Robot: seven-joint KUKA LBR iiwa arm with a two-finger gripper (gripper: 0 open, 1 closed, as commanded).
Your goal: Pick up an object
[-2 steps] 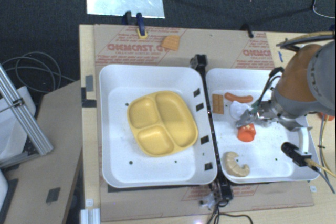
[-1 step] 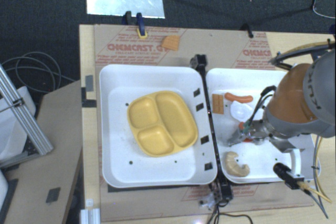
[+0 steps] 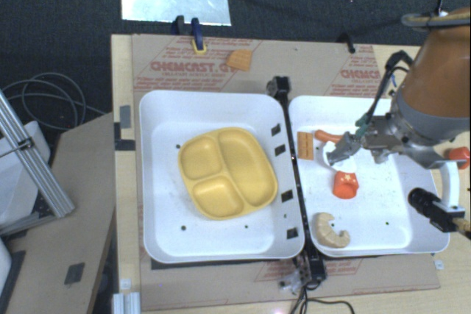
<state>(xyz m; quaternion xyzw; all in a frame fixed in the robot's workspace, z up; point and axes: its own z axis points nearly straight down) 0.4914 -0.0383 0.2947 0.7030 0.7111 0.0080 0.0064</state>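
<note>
Beige curved plastic piece (image 3: 330, 229): light, rigid; grasp across narrow arc. Small orange plastic cup (image 3: 345, 184) beside gripper (image 3: 340, 153); finger state undeterminable.

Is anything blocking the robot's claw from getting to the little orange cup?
Nothing visible does. The gripper hangs in the right bin, just above the orange cup, with bare white floor between them. The carrot-like piece and the tan curved piece lie off to the sides.

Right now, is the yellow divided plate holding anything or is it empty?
Empty. The yellow divided plate in the left bin shows three bare compartments.
</note>
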